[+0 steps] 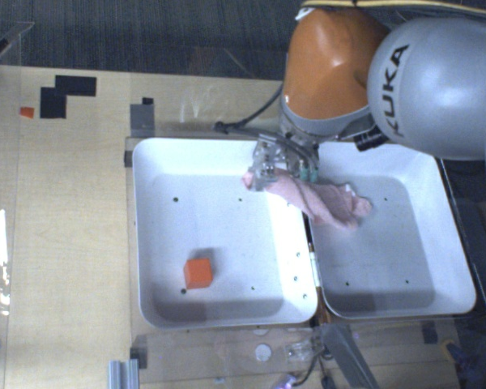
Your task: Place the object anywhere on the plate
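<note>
White bins (227, 314); pink cloth (328, 203) beneath fingers (269, 168).

Looks like a robotics lab / test cell, not a home or shop. Evidence: big grey industrial arm (437, 79) w/ KUKA lettering and orange band, entering from 1–2 o'clock. Pale wood bench (57, 241) w/ two shallow white bins (227, 314) set side by side at centre, fixed by metal brackets (142, 118) at approx. 10 o'clock. Black tape shapes (63, 94) and a small orange marker (27, 113) at 10 o'clock. Dark carpet-like floor (146, 14) along 12 o'clock.
</note>
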`<state>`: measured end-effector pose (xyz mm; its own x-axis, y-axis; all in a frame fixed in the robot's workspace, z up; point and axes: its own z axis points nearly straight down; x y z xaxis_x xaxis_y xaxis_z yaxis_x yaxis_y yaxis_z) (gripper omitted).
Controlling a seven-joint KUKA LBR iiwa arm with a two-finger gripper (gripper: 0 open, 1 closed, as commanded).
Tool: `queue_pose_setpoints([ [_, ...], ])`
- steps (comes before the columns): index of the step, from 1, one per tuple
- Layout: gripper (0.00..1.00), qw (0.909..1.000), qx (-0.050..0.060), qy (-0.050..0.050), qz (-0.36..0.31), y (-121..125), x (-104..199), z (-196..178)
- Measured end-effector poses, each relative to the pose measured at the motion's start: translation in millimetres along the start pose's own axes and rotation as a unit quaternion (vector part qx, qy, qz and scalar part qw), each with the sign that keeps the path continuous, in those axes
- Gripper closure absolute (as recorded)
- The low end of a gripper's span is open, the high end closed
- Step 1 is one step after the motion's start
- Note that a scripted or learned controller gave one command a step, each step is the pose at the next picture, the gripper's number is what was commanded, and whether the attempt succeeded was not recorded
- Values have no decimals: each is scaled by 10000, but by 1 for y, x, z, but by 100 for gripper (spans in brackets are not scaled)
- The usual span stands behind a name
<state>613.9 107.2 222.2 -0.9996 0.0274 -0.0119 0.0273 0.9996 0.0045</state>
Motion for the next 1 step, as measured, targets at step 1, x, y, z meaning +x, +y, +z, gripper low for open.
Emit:
queue_pose_setpoints([
  [1,100,9999,-5,-1,-152,51,9,-4],
])
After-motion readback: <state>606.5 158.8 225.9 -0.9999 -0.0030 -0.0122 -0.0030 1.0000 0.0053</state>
